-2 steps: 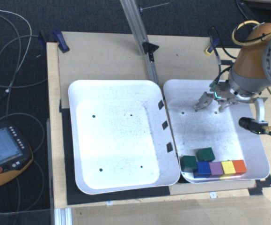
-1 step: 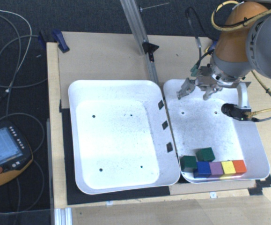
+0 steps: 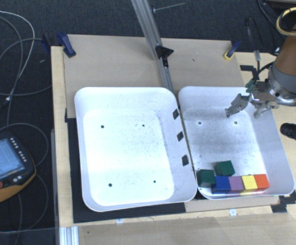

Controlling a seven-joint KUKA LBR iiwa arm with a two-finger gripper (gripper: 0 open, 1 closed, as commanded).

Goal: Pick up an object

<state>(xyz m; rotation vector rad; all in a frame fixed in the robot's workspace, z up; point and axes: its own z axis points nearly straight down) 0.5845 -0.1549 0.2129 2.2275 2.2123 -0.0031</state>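
**Blocks packed tight in the right bin's near corner: a hard pick**

Blocks are clustered against the near rim of the right bin [image 3: 270,137]: a row of blue block [image 3: 223,183], purple block [image 3: 236,182], yellow block [image 3: 249,181] and orange block [image 3: 260,180], touching side by side, with two green blocks [image 3: 224,167] just behind and to the left. The left bin [image 3: 86,106] lies alongside.

The gripper [image 3: 246,106] is held over the far part of the right bin, well apart from the blocks. Its fingers are seen spread, with nothing between them.

Trouble is likely to come from the crowding. With the blocks pressed together, little gap is left for a finger, so a neighbour may be struck or pushed instead. The sloped rim beside the row may also be hit on descent, and a closure on nothing is judged quite possible.
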